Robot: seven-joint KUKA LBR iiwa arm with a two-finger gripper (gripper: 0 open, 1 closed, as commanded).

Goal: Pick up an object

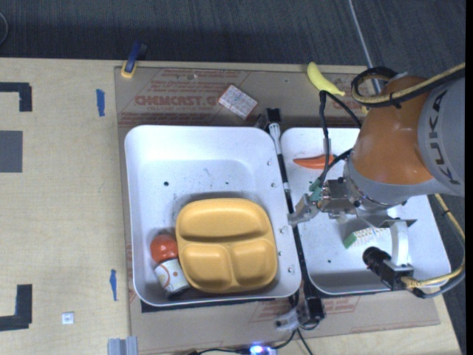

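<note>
Your bench (59,198) is pale wood with black squares and bits of blue tape on its left part, and beyond its far edge you see dark grey carpet (222,13). A brown cardboard sheet (185,95) with red print lies under both bins, and a small patterned card (237,100) rests on it near the far edge. In the left bin (199,154) you have a yellow divided tray (225,242) lying toward the near side, and just beside its left edge sit a red ball (163,248) and a small white cup with red marks (171,275), partly tucked under the tray's rim. In the right bin (325,272) an orange carrot-like piece (310,162) lies near the far wall, and a green and white object (362,235) lies near the middle, partly covered by the arm. The arm (403,139) hangs over the right bin and hides much of its floor. The gripper (325,198) sits low near the bin's left wall, in a tangle of metal and wires, so you cannot tell how it stands or whether it has anything. A yellow strip (323,80) and black cables show behind the arm.
</note>
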